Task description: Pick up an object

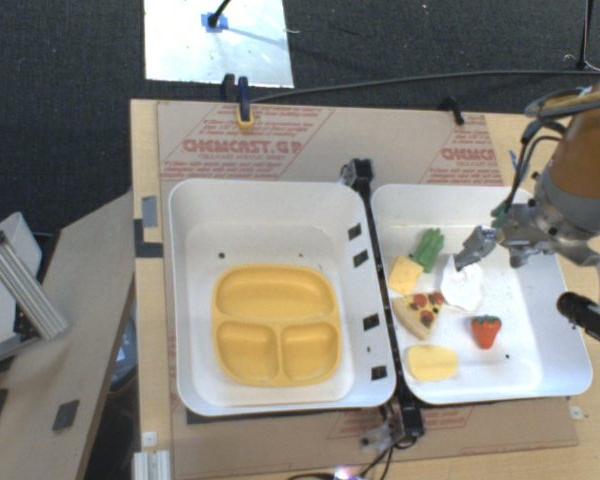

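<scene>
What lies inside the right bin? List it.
Right bin holds a green piece, cheese wedge, pizza slice, strawberry, pale yellow oval and a white item. The gripper covers the floor beneath it.

A robot lab — two white bins (280, 200) sit on a bench (310, 133) with clamps, cables and dark carpet (60, 78) around the bench.

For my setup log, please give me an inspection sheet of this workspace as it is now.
Surface: two shallow white bins on a brown paper-covered bench.
Job's things: in the right bin, green toy vegetable, yellow cheese wedge, toy pizza slice, red strawberry, pale yellow oval, white piece.
Clutter: yellow divided plastic tray in the left bin.
Grippers: gripper above the white piece; jaws unclear.
Cables: black cable across the bench's far edge.
Surroundings: dark carpet, white sheet.
</scene>
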